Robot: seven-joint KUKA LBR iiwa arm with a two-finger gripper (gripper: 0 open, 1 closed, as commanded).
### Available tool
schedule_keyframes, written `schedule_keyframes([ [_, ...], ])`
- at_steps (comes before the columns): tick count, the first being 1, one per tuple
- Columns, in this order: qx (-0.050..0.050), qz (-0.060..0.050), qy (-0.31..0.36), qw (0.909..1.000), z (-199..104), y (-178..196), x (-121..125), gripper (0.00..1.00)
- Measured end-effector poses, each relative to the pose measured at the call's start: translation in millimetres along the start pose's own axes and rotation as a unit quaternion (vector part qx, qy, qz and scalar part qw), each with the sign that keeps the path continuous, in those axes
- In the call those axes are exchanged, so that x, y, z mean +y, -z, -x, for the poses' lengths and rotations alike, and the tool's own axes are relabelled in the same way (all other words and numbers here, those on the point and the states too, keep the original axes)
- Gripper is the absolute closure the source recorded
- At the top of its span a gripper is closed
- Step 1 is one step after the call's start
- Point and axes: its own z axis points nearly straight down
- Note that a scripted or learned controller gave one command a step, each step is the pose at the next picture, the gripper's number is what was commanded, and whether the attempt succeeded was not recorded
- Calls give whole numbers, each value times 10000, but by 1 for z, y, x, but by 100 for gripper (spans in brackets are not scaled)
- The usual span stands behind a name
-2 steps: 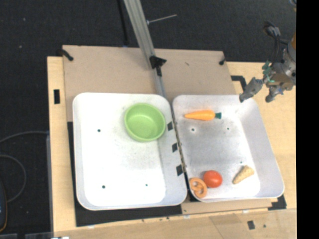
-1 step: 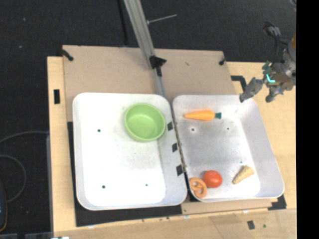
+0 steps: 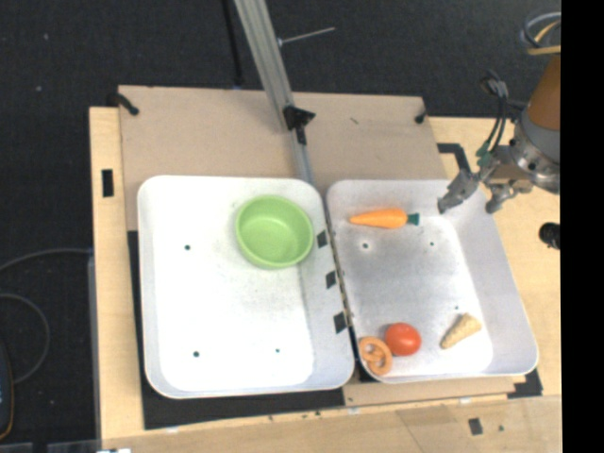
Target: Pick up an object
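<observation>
In the right bin (image 3: 491, 253) lie an orange carrot (image 3: 382, 219) near the far edge, a red tomato (image 3: 404, 339), a pretzel-like piece (image 3: 375, 356) and a tan wedge (image 3: 461, 331) near the front. A green bowl (image 3: 274, 231) sits in the left bin (image 3: 189, 291). My gripper (image 3: 474, 194) hangs above the far right corner of the right bin, fingers spread open with nothing between them, to the right of the carrot.
A slanted metal pole (image 3: 269, 64) rises from behind the bins' shared edge. Brown board (image 3: 359, 140) lies behind the bins. The arm's wrist (image 3: 538, 140) enters from the right.
</observation>
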Motion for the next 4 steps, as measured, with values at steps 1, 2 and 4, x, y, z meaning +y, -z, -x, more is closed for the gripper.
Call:
schedule_keyframes([
  [1,3,2,5,10000,-9,-52,-3,0],
  [2,1,2,7,10000,-7,-112,3,0],
  [4,-5,64,17,10000,-2,-35,14,100],
])
